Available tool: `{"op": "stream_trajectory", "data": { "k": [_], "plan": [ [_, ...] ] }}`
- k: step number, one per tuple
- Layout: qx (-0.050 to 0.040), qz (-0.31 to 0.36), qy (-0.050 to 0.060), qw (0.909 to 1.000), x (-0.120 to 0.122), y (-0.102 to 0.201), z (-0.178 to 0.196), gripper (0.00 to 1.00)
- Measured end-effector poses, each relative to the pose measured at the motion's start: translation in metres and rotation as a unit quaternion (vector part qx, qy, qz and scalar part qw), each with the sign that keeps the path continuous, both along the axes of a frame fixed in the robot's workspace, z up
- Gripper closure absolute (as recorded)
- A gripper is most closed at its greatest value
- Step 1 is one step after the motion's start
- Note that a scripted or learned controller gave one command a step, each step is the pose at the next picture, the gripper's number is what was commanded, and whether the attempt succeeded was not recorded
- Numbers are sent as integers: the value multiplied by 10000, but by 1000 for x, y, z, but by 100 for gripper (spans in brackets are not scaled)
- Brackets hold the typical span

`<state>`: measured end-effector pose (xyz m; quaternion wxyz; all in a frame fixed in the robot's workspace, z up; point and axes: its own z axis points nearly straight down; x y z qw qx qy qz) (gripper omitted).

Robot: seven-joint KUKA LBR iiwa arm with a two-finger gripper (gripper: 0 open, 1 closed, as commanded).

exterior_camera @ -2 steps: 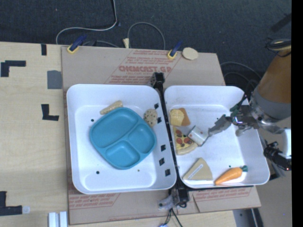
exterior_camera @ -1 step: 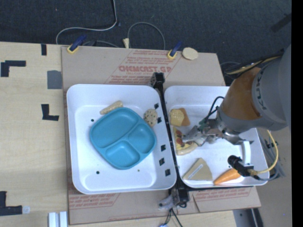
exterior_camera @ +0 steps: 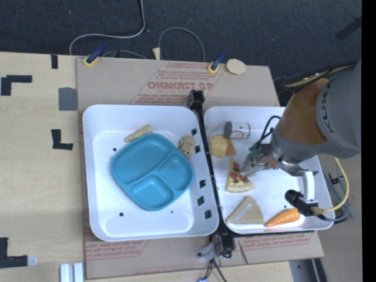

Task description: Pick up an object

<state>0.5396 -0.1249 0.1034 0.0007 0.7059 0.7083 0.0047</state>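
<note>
A grey robot arm with an orange band is reaching in from the right, leaning over the right-hand shallow white bin [exterior_camera: 317, 219]. Its two-finger gripper [exterior_camera: 251, 164] is hanging low just above a small toy pizza slice with red toppings [exterior_camera: 238, 180], near the middle of that bin. The dark fingertips are sitting close to the slice's upper edge, but from here I cannot tell whether they are spread or pressed together, and nothing is visibly caught between them.

The pizza slice is looking like the likeliest target. It is lying flat, a thin moulded wedge, probably light, stiff and rather smooth. Being so flat, it is offering little height to grip; I would judge the best hold to be across the two straight sides near the wider crust end, with the fingers reaching down almost to the bin floor.

Around it are lying a rounded yellow toy bread roll [exterior_camera: 221, 146], a small grey cylinder like a can [exterior_camera: 238, 130], a pale triangular sandwich wedge [exterior_camera: 246, 211] and an orange toy carrot [exterior_camera: 282, 217].

The left-hand white bin [exterior_camera: 94, 216] is holding a blue three-compartment plastic plate [exterior_camera: 151, 171], a tan strip-shaped toy [exterior_camera: 138, 134] and a speckled cookie [exterior_camera: 187, 145].
</note>
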Motion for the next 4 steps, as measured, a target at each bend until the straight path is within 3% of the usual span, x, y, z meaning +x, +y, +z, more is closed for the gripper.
{"op": "stream_trajectory", "data": {
  "k": [1,2,3,4],
  "plan": [
    [0,-5,12,10000,-1,0,-1,0],
    [-36,-1,31,10000,52,17,-18,0],
    [-49,-10,5,10000,47,27,-17,0],
    [-51,-14,7,10000,47,27,-7,100]
  ]
}}
